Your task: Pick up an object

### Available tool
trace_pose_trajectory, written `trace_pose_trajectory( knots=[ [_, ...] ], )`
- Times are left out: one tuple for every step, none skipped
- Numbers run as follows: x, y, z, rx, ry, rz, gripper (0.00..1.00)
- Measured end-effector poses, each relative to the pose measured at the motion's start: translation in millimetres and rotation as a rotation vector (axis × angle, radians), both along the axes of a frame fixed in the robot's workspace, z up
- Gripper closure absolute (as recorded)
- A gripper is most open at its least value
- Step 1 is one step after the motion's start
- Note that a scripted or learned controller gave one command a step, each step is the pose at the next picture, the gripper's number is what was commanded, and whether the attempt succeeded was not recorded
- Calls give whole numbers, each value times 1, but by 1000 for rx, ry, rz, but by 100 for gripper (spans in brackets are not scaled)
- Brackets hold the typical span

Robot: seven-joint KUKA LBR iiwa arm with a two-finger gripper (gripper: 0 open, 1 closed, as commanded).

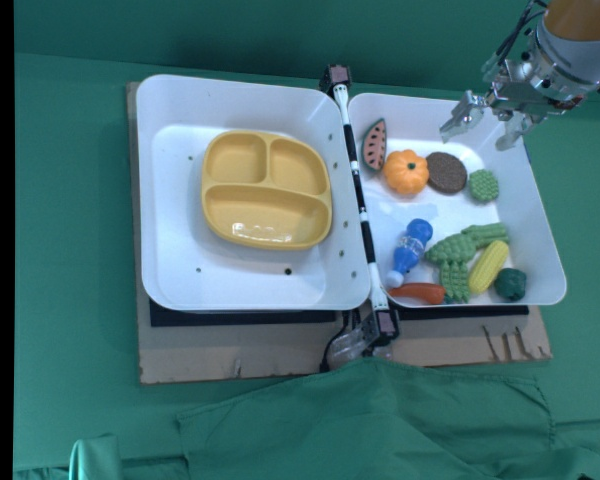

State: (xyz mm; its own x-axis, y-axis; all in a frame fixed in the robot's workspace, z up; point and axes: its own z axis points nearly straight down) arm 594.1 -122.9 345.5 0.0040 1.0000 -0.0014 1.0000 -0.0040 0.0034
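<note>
The claw [488,120] hangs spread wide and holding nothing, just above the brown round patty [446,172], over the right bin's [540,230] far rim.

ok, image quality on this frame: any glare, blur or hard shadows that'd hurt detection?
Camera view: lighting even and soft, shadows faint; a small glare patch on the yellow tray's front rim and sheen on the white bin walls; toys like the orange pumpkin and corn cob read sharp; the claw near the top right looks slightly softer but is still readable, fingers spread.
</note>
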Motion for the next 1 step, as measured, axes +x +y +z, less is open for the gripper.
trace_pose_trajectory(
  knots=[
    [21, -69, -76, -2, 5, -5, 0]
  ],
)
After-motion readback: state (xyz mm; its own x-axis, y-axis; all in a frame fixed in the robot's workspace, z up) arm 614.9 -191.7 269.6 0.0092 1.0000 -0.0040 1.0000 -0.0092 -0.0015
